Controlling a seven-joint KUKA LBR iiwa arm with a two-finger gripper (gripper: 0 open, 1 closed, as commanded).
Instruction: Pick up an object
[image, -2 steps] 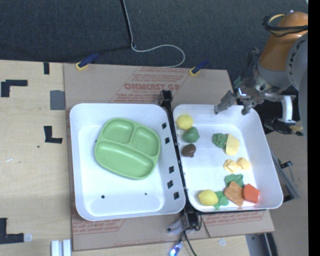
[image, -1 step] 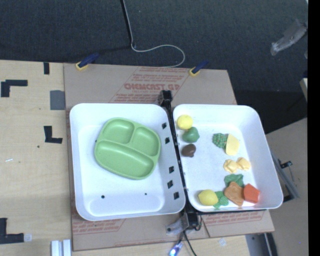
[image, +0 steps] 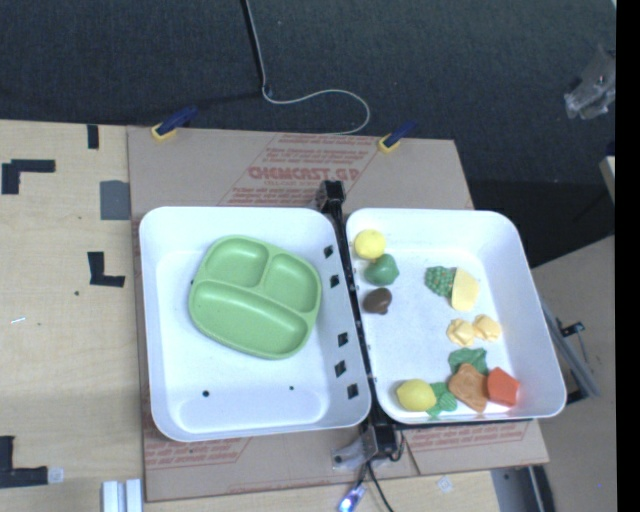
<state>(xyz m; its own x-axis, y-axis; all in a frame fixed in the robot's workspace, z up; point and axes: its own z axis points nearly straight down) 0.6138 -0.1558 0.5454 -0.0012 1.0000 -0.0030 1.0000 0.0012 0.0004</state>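
Up at the top right corner of the camera view, over dark floor: the gripper (image: 590, 90), grey and blurred, well apart from both bins. Cannot tell whether open or closed. Down on the bench, on a cardboard sheet (image: 300, 170): the left bin (image: 152, 300) and the right bin (image: 522, 250), side by side and touching along the middle. Inside the left bin, toward its upper half: a green divided plate (image: 256, 295), lying flat. Inside the right bin, near the dividing wall: a yellow ball (image: 369, 243), just below it a green round toy (image: 382, 268), then a brown lump (image: 377, 299). Further right: a green leafy piece (image: 438, 279) touching a pale yellow wedge (image: 465, 290), and below these two small yellow lumps (image: 473, 329). Along the near wall: a lemon (image: 416, 394), an orange-brown piece (image: 467, 386) and a red block (image: 502, 387), packed close together with green leaves (image: 466, 358) just above. Behind the bins: a thin cable (image: 300, 95) looping over the dark floor, and two blue-and-yellow clips (image: 174, 122) on the cardboard's far edge.
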